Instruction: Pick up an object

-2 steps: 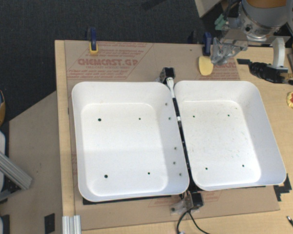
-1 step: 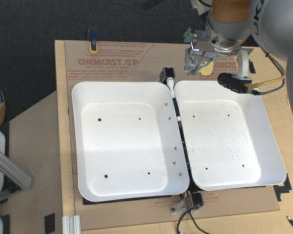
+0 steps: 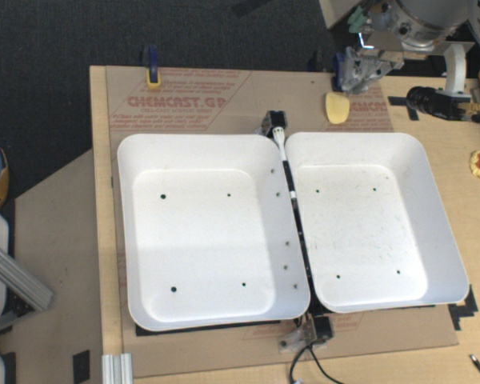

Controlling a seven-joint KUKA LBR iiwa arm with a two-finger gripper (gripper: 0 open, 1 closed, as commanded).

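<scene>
So, the camera view from above: two shallow white bins were seen side by side on the bench, the left bin [image 3: 136, 214] and the right bin [image 3: 440, 214], and nothing pickable could be made out in either of them, just a few dark dots on the floors and some faint specks on the right one.

The only loose thing that could be spotted was a small yellow object [image 3: 337, 107], lying on the brown board [image 3: 192, 94] just beyond the far rim of the right bin, outside both bins. The gripper [image 3: 358, 74] was parked right above and slightly behind it, near but with a visible gap, so no contact was shown. As for the jaws, whether they were spread or pressed together couldn't be told from this angle; it was all a dark cluttered blob under the wrist. Nothing was seen pinched there.

Progress-wise, the pick looked not done yet. Judged from this, everything was left: a descent onto the yellow object, a closing, a lift. A blue clamp [image 3: 152, 64] was sitting at the board's far left edge, well apart.
</scene>
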